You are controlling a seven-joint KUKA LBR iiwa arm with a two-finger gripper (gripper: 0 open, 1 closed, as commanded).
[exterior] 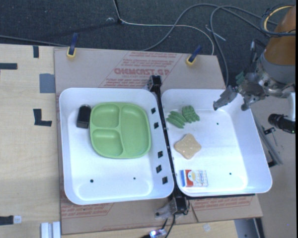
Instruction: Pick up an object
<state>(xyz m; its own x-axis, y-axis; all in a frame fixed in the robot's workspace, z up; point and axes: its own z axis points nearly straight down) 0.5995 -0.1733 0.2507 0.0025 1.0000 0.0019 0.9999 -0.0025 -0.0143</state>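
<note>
The right bin (238, 143) holds a green leafy piece (183, 116) near its back left, a tan cookie-like piece (187, 146) in the middle left, and a small white carton with red and blue print (193, 178) at the front. My gripper (234, 100) hangs over the right bin's back right corner, its two dark fingers spread apart and nothing between them. It is well to the right of the green piece.
The left bin (74, 172) holds a green divided plate (120, 129) and a small black block (83, 116) beside the plate's left edge. A black divider with clips (160, 133) runs between the bins. Cables trail across the dark floor behind.
</note>
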